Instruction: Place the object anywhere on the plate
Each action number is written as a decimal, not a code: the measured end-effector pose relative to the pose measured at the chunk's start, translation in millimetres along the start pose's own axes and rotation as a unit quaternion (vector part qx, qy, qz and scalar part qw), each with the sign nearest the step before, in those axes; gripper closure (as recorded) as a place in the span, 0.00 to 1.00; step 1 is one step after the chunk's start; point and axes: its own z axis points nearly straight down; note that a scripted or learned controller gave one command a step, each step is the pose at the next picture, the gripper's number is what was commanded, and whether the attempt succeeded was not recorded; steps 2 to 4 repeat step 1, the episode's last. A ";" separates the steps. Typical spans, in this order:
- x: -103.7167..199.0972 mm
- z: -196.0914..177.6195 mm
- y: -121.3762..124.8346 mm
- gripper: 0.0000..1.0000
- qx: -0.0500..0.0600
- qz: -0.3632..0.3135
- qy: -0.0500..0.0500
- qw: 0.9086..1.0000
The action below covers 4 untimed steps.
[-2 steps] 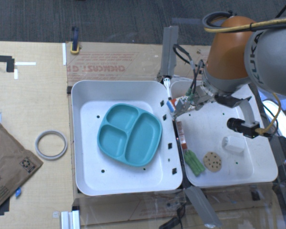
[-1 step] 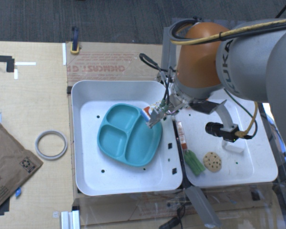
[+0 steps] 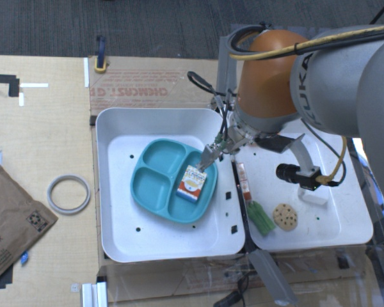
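The small carton (image 3: 191, 183) lay in the right-hand compartment of the teal plate (image 3: 155, 179), which sat in the middle of the left bin (image 3: 109, 190). The gripper (image 3: 209, 156) hung just above the carton's upper right corner, near the plate's right rim; whether its fingers were apart or together could not be told. A cookie (image 3: 285, 216) and a green block (image 3: 260, 218) lay near the front edge of the right bin (image 3: 345, 232).

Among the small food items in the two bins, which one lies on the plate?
The small carton lies in the right compartment of the teal plate, just under the gripper. The green item and cookie lie in the right bin.
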 end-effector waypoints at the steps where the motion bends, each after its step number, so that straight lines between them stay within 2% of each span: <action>1: 9.5 -0.1 5.4 0.00 0.000 -0.084 0.000 0.996; 4: 9.5 -0.1 5.4 0.00 0.000 -0.084 0.000 0.996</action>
